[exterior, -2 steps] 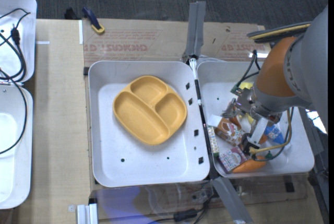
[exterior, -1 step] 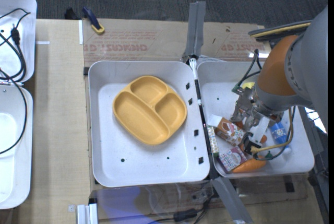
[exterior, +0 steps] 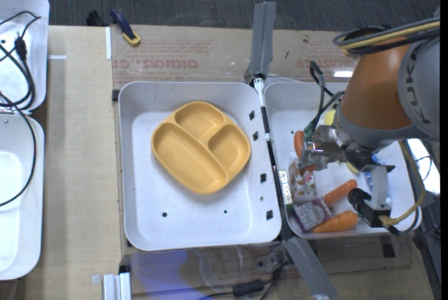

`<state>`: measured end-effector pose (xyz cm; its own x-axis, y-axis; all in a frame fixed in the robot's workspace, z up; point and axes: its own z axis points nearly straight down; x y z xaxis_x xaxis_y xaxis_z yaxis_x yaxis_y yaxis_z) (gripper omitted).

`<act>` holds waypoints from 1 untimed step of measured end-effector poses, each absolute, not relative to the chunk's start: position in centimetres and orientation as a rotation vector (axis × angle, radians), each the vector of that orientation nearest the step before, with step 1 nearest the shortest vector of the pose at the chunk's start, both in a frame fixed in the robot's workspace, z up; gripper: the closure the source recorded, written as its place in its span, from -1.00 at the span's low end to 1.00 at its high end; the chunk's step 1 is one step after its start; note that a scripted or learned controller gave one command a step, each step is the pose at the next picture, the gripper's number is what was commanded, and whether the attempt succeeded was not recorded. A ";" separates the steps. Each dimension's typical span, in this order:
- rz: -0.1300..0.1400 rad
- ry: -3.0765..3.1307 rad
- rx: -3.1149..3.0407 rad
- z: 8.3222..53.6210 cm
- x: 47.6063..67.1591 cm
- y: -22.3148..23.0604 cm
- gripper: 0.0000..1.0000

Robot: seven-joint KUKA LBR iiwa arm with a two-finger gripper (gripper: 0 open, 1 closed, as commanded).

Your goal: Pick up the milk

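The milk [exterior: 304, 184] appears as a small carton with a pale, printed face, lying in the right bin [exterior: 280, 117] near that bin's left wall, about midway down. Its upper end runs under the gripper [exterior: 313, 159], so part of the carton is hidden and its print is too small to read. Just below it sits a purple packet [exterior: 312, 212], and to the right of both lie two carrots: one [exterior: 340, 191] slanted beside the carton, the other [exterior: 337, 222] near the bin's lower edge. A further orange-red item [exterior: 299, 142] stands close to the gripper's left side; what it is cannot be made out.

The gripper hangs right over the top of the carton, at the end of the grey arm with its orange band [exterior: 374, 92], which covers much of the right bin. Whether the tool is spread or pressed together cannot be told, nor whether it touches the milk.

The left bin [exterior: 140, 215] holds a yellow divided plate [exterior: 201, 145], tilted on the bin floor, well apart from the milk.
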<state>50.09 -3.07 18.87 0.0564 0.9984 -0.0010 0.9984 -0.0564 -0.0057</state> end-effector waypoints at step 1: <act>0.010 -2.030 -2.395 18.8 50.5 4.2 1.00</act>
